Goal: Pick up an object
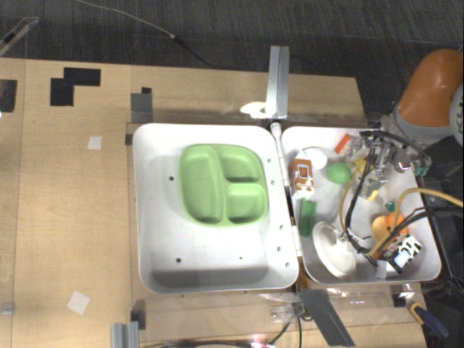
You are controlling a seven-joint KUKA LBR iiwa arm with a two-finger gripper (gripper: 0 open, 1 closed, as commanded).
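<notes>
**Camera view: my arm over the right bin**

Camera view has my gripper [377,158] low over the far part of the right bin [435,270], wrapped in cables; whether it is open or closed, I cannot tell. Below it lie small things: a green ball [338,172], a green block [307,217], a white bowl [332,251], an orange piece [380,227] and a printed packet [301,177]. The left bin [156,267] holds a green divided tray [222,184].
</notes>
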